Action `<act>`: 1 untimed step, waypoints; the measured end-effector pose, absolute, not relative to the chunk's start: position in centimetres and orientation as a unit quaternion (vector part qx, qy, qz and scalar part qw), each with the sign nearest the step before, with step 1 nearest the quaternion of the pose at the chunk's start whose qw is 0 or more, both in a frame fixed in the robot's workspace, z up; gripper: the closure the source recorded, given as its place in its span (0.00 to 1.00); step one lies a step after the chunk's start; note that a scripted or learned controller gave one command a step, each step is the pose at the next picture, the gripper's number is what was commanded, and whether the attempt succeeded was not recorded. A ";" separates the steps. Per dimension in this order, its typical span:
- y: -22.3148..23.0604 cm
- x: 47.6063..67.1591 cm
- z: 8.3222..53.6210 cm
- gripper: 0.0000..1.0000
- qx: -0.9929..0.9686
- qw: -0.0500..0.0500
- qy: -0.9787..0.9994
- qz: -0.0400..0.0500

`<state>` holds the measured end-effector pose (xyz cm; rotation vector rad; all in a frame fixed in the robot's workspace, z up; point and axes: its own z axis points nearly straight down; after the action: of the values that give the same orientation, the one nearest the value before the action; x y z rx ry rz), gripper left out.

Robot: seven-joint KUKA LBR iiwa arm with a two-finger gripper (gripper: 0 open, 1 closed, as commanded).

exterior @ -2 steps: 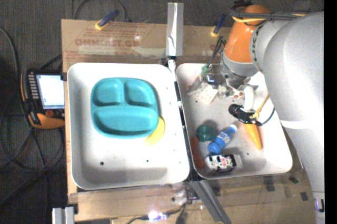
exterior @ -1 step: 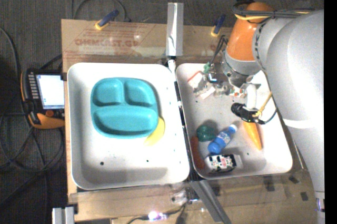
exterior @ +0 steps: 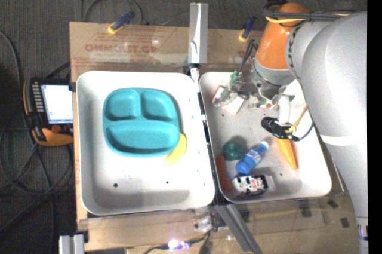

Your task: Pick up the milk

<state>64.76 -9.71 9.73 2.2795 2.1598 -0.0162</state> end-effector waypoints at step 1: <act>-9.8 64.7 10.8 1.00 0.726 -0.001 0.688 -0.008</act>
<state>64.66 -9.83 10.80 2.2820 2.1628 -0.0259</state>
